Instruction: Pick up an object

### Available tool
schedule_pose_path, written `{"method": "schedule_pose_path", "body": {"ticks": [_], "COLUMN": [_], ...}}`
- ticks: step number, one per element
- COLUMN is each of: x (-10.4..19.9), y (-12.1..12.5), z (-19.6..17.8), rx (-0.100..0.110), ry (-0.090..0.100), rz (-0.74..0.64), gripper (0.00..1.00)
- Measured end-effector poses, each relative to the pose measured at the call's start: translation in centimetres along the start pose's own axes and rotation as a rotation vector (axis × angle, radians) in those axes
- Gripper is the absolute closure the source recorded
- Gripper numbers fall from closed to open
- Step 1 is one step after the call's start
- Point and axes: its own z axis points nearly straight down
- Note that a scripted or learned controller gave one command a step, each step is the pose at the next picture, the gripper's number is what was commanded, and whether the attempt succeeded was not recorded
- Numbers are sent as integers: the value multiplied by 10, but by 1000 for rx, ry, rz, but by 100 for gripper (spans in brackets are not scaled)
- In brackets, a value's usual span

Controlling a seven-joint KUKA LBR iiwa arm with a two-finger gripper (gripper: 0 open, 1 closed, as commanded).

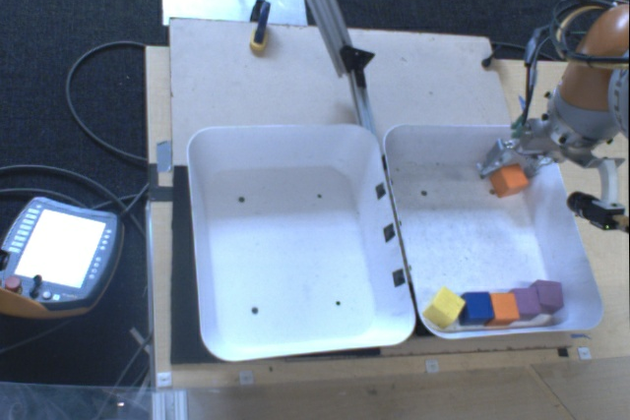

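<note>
1. Plainly, an orange cube [509, 181] is seen in the right bin [463, 231], towards two o'clock of that bin, near its far right wall.
2. The cube is shown as a small block with flat faces and sharp edges, tilted so that one corner points down, its top face lighter than its sides.
3. The gripper [507, 162] is placed directly upon the cube; the fingers are seen clamped on the orange cube, one on each side of its upper part.
4. Whether the cube is touching the bin floor or is raised off it cannot be told.
5. A row of cubes is laid along the near wall of the right bin, at about five o'clock: a yellow cube [444, 307], a blue cube [477, 308], a second orange cube [504, 307] and two purple cubes [539, 297], each touching the next.
6. The left bin [295, 241] is set just beside the right one on the table [423, 64].
</note>
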Motion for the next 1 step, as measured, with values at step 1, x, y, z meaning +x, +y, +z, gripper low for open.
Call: {"method": "schedule_pose_path", "body": {"ticks": [1], "x": [16], "y": [6], "z": [23], "rx": [-29], "ry": [-21], "rz": [-2], "gripper": [0]}}
